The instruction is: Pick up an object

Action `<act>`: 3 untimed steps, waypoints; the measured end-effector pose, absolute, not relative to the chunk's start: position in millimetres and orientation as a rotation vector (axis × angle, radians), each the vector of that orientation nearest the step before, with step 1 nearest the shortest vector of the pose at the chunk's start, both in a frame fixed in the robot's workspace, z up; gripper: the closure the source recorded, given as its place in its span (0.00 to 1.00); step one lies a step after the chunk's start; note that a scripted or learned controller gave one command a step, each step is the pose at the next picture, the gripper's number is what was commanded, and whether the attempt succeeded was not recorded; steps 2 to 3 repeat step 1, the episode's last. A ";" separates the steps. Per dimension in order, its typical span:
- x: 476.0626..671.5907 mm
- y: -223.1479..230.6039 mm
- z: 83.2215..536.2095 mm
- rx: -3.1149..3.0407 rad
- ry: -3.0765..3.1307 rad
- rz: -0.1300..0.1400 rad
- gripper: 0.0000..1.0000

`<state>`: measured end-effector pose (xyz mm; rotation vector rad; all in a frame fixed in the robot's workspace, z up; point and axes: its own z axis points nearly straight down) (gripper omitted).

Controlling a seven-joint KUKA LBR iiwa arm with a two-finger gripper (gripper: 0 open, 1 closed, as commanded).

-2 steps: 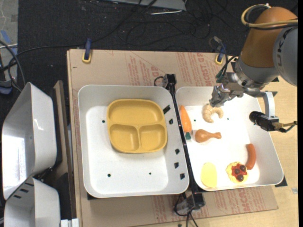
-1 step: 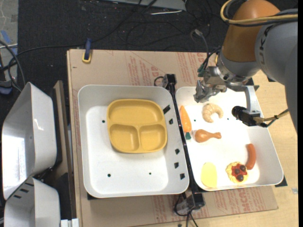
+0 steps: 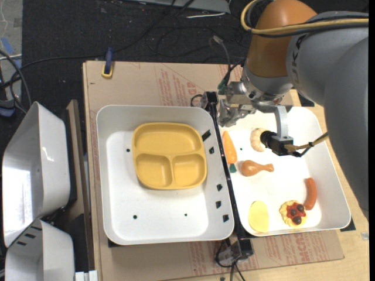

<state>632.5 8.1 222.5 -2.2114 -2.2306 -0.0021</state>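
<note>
- Gripper (image 3: 231, 106) sits low over the far left corner of the right-hand shallow white plastic bin (image 3: 331, 163), close to the wall next to the other bin. From this angle I cannot tell whether it is open or closed.
- A slender orange toy carrot (image 3: 229, 147) lies just on the near side of the gripper, lengthwise along the bin's left wall.
- A pale cream rounded lump (image 3: 256, 137), too small to name, lies just right of the carrot's far end and near the gripper.
- A tan plastic chicken drumstick (image 3: 256, 168) lies crosswise toward the middle of the bin, its thick end close to the carrot's near tip.
- A red-orange toy sausage (image 3: 310, 193) lies near the right wall, well apart from the gripper.
- A flat yellow oval piece (image 3: 259, 215) lies by the near wall. Just to its right is a small round yellow tart with dark red bits on top (image 3: 293, 212), which sits beside the sausage's near end.
- The grey arm with an orange band (image 3: 281, 16) reaches in from the right above the bin's far side.
- The left-hand white bin (image 3: 117, 209) holds a yellow three-compartment plastic plate (image 3: 170, 155), lying flat in its far half.
- Both bins rest on a brown cardboard sheet (image 3: 170, 84), with a yellow clamp with a blue handle (image 3: 107, 66) on its far left edge.
</note>
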 end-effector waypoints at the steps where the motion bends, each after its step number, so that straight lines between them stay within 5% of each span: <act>1: 640.7 66.3 217.9 -2.213 -2.231 -0.003 1.00; 3: 640.7 66.3 217.9 -2.213 -2.231 -0.003 1.00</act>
